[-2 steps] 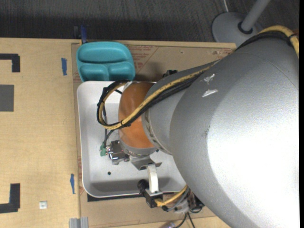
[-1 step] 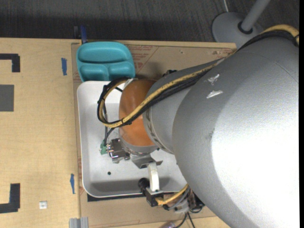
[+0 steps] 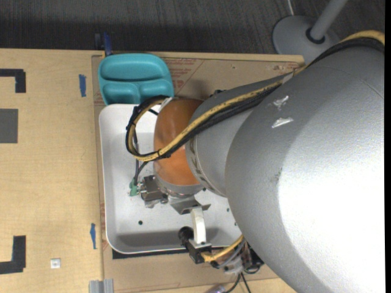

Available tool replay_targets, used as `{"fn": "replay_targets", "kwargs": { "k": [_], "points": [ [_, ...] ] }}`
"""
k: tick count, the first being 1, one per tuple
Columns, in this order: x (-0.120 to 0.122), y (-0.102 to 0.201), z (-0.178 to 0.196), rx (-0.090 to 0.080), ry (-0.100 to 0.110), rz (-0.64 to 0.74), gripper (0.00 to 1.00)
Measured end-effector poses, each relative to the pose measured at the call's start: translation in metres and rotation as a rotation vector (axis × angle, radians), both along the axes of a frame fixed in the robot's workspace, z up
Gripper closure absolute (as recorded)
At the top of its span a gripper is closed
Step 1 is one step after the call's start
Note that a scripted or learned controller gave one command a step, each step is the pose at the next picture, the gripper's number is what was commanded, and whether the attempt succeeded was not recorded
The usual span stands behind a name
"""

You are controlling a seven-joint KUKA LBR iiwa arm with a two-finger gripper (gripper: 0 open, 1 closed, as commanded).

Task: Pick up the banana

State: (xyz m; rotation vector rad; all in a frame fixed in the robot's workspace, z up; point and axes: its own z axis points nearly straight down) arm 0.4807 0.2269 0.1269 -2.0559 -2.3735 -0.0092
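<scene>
Pincer state: cannot tell, hidden beneath arm (image 3: 293, 163) | banana: not discernible | arm over white bin (image 3: 116, 163)

Slanted overhead view, arm (image 3: 305, 163) close beneath

Glossy white plastic bin (image 3: 116, 163), matt grey arm (image 3: 317, 163), perhaps cardboard bench (image 3: 49, 163).
</scene>
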Motion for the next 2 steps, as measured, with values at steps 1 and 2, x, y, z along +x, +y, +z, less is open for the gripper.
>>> {"fn": "replay_targets", "kwargs": {
  "k": [1, 2],
  "points": [
    [0.0004, 0.0005, 0.0101, 0.001, -0.002, 0.000, 1.00],
    [0.0008, 0.0010, 0.0198, 0.002, -0.003, 0.000, 1.00]
  ]
}}
